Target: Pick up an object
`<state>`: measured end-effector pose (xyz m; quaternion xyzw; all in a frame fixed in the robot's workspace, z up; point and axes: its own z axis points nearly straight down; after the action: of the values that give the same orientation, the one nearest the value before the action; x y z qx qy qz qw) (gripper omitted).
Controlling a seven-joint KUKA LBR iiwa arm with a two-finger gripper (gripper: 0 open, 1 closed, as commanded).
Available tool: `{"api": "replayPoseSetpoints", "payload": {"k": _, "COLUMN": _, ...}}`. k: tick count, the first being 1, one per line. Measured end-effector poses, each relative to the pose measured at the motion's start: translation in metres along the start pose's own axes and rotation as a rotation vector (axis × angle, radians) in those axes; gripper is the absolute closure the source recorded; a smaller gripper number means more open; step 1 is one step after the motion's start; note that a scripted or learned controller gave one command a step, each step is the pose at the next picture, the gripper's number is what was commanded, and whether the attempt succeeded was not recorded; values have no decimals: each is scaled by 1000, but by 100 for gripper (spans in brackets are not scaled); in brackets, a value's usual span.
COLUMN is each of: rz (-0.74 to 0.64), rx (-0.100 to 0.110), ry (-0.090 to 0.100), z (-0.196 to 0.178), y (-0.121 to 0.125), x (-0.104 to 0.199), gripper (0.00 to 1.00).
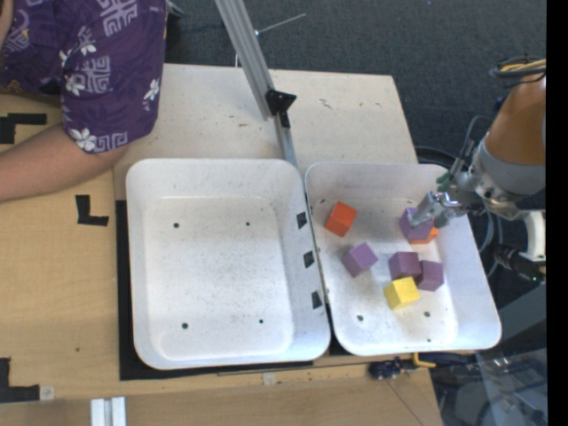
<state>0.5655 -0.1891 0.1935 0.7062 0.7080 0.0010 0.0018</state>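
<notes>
Right now the tool (429, 209) sits low in the right bin (470, 327), at its far right side, directly over a purple block (414, 224) that rests against or on an orange block (424, 235) just beneath it. Whether the tool is spread or pressed together cannot be made out from this angle, and no block is plainly seen between its tips, so I would not call anything held.

To do this step well, the tool should settle squarely over the purple block's flat sides, not its corners, and close only once it straddles the block. The orange neighbour touching it is the hazard: a tip landing on it could tip or push both away.

Other choices lie nearby: an orange cube (340, 218) standing alone, a purple cube (359, 258), and a cluster of two purple blocks (417, 269) with a yellow cube (401, 292). The left bin (142, 238) sits beside it on the counter (355, 114).
</notes>
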Motion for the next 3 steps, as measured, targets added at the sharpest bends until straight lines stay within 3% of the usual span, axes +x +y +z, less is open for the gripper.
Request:
{"api": "replayPoseSetpoints", "payload": {"k": 1, "rz": 1, "rx": 2, "ry": 1, "z": -25, "y": 1, "x": 0, "gripper": 100}}
{"api": "replayPoseSetpoints", "payload": {"k": 3, "rz": -5, "rx": 5, "ry": 4, "z": -34, "y": 20, "x": 112, "gripper": 100}}
